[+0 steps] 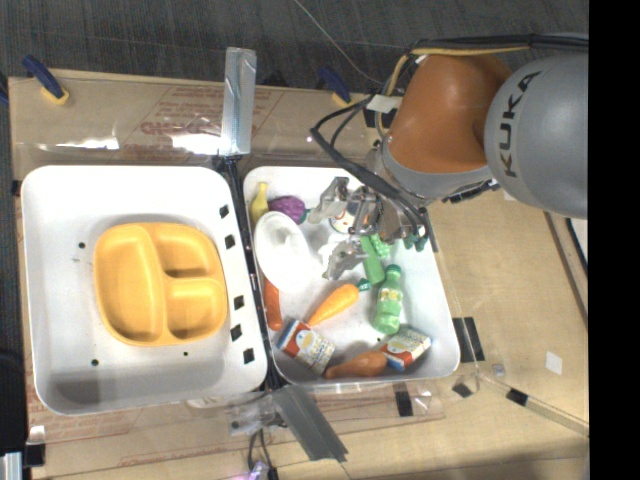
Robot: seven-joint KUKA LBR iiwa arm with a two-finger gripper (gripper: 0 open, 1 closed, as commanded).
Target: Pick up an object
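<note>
While the gripper [345, 230] hangs low over the right bin [440, 313], finger state untellable, it seems mid-reach, next needing a descent onto the carrot [333, 305].

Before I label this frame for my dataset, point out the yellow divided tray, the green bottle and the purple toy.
yellow divided tray [160, 280], camera view, on its central divider.
green bottle [388, 301], camera view, on its body.
purple toy [288, 208], camera view, on its top.
</note>
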